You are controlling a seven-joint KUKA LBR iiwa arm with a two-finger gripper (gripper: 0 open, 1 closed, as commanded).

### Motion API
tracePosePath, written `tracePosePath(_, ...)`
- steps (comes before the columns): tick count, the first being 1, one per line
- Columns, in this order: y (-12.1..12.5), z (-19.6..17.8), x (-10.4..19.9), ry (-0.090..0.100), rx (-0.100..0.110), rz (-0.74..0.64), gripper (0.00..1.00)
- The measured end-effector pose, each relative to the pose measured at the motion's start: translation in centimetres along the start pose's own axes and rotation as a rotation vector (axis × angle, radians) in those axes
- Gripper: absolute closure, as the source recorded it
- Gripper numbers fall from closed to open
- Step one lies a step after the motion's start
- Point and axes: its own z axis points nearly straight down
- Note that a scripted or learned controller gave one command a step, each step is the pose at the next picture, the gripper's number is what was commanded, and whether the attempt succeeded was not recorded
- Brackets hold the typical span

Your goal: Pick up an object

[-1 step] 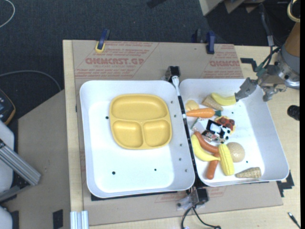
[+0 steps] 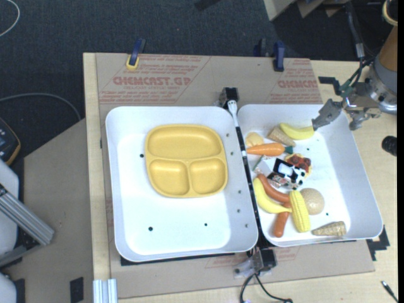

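On table (image 2: 95,169), two white bins sit side by side. L bin (image 2: 126,226) holds a yellow 3-compartment tray (image 2: 186,160), flat, in bin's upper half. R bin (image 2: 353,175) holds a pile of toy food along its left side: banana (image 2: 297,131) at top, carrot (image 2: 266,149) just below, black/white item (image 2: 287,169) mid-pile, second banana (image 2: 268,197), corn cob (image 2: 300,210), round beige item (image 2: 312,199), cone-like piece (image 2: 329,230) at lower right. End effector (image 2: 338,113) is at R bin's upper right corner – one grey finger (image 2: 327,113) angles down-left, tip just beside top banana. Nothing seen between fingers; opening width – cannot tell. Clamps (image 2: 134,54) at table's far edge.
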Motion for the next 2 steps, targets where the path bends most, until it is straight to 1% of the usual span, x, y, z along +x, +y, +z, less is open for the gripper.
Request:
tracePosePath(1,1.0,5.6,0.0,0.002,0.005,0.0,0.0)
tracePosePath(2,1.7,10.3,0.3,0.002,0.007,-0.002,0.0)
